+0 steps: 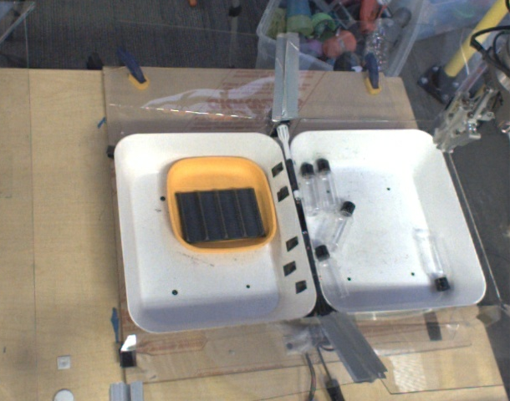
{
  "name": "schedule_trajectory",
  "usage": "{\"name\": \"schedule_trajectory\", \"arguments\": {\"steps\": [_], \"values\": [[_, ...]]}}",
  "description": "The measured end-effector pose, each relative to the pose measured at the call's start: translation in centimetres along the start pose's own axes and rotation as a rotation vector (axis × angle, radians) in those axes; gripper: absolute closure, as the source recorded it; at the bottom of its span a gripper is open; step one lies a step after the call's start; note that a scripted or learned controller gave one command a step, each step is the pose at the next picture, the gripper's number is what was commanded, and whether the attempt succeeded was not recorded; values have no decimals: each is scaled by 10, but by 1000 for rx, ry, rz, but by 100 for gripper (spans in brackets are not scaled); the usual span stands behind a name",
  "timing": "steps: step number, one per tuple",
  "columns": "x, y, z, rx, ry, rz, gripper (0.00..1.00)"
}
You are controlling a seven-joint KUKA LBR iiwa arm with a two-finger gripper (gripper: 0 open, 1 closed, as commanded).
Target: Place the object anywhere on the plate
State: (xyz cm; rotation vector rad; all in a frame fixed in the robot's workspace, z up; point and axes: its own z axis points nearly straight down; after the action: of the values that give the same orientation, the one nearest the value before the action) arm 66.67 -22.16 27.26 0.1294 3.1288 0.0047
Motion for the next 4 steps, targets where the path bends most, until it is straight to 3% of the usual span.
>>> {"name": "schedule_trajectory", "arguments": {"steps": [1, 2, 3, 4], "values": [[0, 0, -58, 2, 1, -246, 100], [0, 0, -58, 1, 1, -246, 0], [-2, 0, 2, -3, 6, -630, 0], [-1, 1, 31, -5, 7, -883, 0]]}}
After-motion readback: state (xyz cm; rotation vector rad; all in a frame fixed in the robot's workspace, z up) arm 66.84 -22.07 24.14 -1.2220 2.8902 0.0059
